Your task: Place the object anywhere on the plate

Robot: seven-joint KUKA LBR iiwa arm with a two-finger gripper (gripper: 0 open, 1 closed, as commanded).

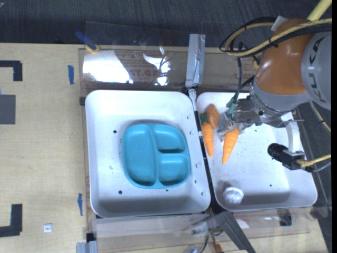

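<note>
Your two-finger gripper (232, 124) is low over the right-hand shallow white bin (274, 186), and a tapered orange plastic carrot (229, 144) hangs point-down from just beneath it, its blunt top seemingly pinched between narrowly set jaws, though the wrist hides the contact itself, so treat the grasp as probable rather than sure. Two more orange carrots (209, 132) lie just beside it against the bin's left wall, and a small whitish round object (232, 195) sits near the front edge. The blue divided plastic plate (156, 154) waits in the middle of the left-hand white bin (105, 191), well apart from the carrot. To do this step well, you should lift straight up until the tip clears the raised rim between the bins, since a dangling carrot can catch there and twist loose. Carry it left steadily, centre it over the plate's large compartment, lower close to the surface, and only then release, so it cannot bounce out.
</note>
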